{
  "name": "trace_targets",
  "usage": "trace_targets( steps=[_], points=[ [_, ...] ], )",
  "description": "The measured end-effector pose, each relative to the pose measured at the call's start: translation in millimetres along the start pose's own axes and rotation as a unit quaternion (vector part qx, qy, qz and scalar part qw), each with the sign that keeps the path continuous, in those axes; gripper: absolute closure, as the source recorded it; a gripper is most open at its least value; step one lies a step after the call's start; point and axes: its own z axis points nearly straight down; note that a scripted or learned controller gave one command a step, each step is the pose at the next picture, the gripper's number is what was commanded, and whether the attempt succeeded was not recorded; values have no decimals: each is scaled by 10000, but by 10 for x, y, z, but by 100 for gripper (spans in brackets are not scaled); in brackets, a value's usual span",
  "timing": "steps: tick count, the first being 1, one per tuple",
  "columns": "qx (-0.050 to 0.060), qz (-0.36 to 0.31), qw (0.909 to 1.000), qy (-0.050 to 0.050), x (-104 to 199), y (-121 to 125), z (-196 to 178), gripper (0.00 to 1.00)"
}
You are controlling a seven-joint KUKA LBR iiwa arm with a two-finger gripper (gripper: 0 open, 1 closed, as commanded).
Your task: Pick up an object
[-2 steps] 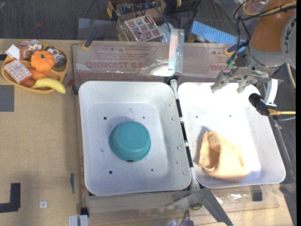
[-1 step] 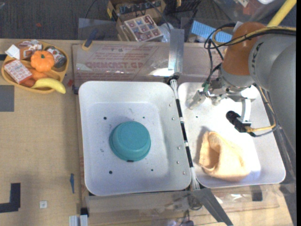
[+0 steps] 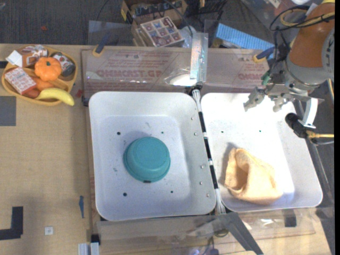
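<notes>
**Gripper open above the right bin, cloth lying near the front**

While the arm hangs over the far right, the bench shows these things from left to right. At the far left stands a yellow dish (image 3: 10,84) with toy food: a small orange pumpkin (image 3: 48,68), a banana (image 3: 56,95) on its front rim, and some small printed boxes. Next comes the left bin (image 3: 103,121), and a teal bowl (image 3: 147,159) lies upside down in its middle part, a little toward the front. It is round, so it has no long axis.

Just beside it, touching along the middle edge, is the right bin (image 3: 297,163). In its front half lies a crumpled cloth (image 3: 248,177), pale orange and yellowish. Its long axis runs at a slant, from the rear left to the front right, and the narrower, raised end points toward the rear left. The wider end spreads near the front wall of the bin.

Above the rear part of the right bin is the gripper (image 3: 262,103). Its two fingers (image 3: 251,102) are spread apart and nothing is between them. It is well apart from the cloth. The orange band of the arm (image 3: 313,44) is seen at the right edge.
</notes>
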Motion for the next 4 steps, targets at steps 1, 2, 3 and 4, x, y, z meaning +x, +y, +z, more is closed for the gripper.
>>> trace_targets(
  steps=[1,2,3,4],
  points=[
    [18,-92,10000,10,503,-1112,754,0],
    [-42,-894,9960,4,542,-1336,887,0],
    [-7,-2045,9789,3,392,-846,378,0],
    [-48,-2560,9667,-1,359,-1290,876,0]
  ],
)
